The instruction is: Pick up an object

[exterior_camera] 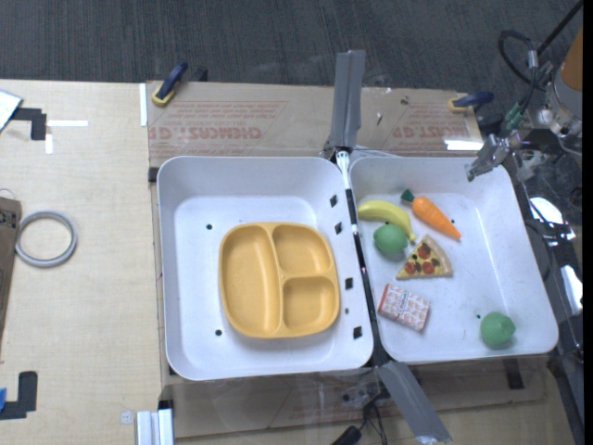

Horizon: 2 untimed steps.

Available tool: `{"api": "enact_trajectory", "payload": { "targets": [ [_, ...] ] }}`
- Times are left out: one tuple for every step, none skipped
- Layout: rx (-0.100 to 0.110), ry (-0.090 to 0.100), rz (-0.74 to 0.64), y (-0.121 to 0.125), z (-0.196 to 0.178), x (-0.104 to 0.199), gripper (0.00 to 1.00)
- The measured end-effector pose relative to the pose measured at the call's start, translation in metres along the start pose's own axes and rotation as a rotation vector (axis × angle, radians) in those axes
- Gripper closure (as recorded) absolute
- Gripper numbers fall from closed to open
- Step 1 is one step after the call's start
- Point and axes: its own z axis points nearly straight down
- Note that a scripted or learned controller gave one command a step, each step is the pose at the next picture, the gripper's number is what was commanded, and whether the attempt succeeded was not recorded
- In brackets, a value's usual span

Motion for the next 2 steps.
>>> {"api": "enact_trajectory", "payload": {
  "targets": [
    [0.001, 0.000, 0.124, 0.014, 0.040, -0.018, 0.00],
    [-0.002, -0.001, 0.120, 0.037, 0.014, -0.009, 0.00]
  ]
}}
